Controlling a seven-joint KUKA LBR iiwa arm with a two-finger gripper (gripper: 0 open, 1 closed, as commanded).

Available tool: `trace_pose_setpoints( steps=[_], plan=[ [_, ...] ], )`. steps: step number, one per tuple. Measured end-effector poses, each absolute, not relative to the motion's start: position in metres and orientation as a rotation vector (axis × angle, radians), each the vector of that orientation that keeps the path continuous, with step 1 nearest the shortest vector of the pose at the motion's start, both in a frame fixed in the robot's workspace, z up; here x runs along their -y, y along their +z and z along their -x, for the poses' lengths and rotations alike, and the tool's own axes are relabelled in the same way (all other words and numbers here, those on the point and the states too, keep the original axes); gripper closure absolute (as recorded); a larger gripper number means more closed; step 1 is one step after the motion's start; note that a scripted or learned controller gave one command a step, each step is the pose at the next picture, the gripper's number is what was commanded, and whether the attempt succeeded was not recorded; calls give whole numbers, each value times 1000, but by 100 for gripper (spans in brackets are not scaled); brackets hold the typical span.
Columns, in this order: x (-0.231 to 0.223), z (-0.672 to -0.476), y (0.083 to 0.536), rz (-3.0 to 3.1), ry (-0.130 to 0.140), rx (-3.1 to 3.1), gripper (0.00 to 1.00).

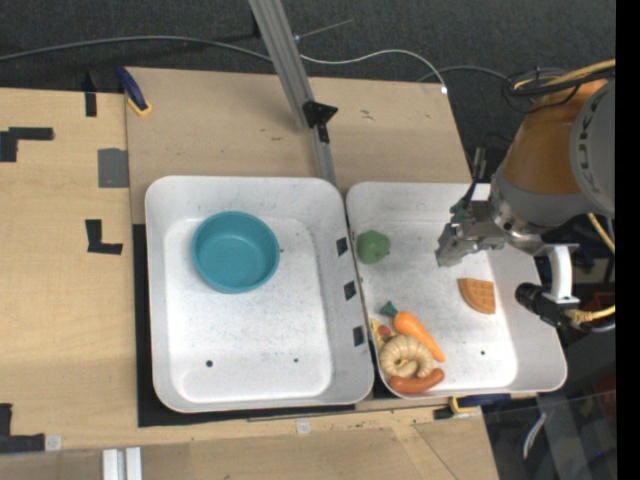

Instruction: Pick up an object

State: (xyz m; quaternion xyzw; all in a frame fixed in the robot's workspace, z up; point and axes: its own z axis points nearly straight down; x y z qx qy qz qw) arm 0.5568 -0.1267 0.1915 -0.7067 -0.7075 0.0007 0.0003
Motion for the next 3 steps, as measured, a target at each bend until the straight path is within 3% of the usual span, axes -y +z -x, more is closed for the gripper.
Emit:
trace_pose_setpoints(
  steps=[3],
  plan=[
    [-23,-514,205,2212,3,2225,100]
  ],
)
